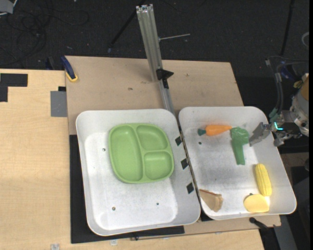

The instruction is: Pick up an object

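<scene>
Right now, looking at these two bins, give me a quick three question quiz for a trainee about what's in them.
1. True or false: the green plate lies in the left bin.
2. Which thing lies nearest the gripper? A) carrot B) green tool C) corn
3. Fill in: the lemon sits in the right bin's ____ right corner.

Key
1. True; its three sections face up.
2. B; the tool's top end is just left of the gripper.
3. Near; it lies just below the corn, with a brown piece to its left.
</scene>
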Tool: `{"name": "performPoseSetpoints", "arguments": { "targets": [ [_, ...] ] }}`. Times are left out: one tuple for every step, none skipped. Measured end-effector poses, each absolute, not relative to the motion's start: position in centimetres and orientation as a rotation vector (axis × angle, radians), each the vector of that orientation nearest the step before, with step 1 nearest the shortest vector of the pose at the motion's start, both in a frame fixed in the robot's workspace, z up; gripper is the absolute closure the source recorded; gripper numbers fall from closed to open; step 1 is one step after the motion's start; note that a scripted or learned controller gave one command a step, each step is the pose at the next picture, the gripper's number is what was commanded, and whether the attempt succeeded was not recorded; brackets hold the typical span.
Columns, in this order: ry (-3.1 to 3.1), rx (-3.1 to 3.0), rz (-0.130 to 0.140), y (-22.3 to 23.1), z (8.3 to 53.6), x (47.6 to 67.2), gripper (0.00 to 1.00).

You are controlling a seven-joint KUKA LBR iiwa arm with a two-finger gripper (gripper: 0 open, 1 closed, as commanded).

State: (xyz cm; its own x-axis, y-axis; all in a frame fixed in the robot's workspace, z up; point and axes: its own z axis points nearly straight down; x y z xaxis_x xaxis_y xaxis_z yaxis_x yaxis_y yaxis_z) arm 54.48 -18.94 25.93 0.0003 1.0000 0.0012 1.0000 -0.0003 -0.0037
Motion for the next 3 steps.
{"name": "performPoseSetpoints", "arguments": {
  "targets": [
    [-2.219,-2.220,0.002,-18.9,26.0,54.5,0.00],
    [-2.216,-2.217,0.006,-19.6,20.8,53.7,0.00],
    [-2.216,-2.217,0.006,-20.1,16.2,53.3,0.00]
  ]
}}
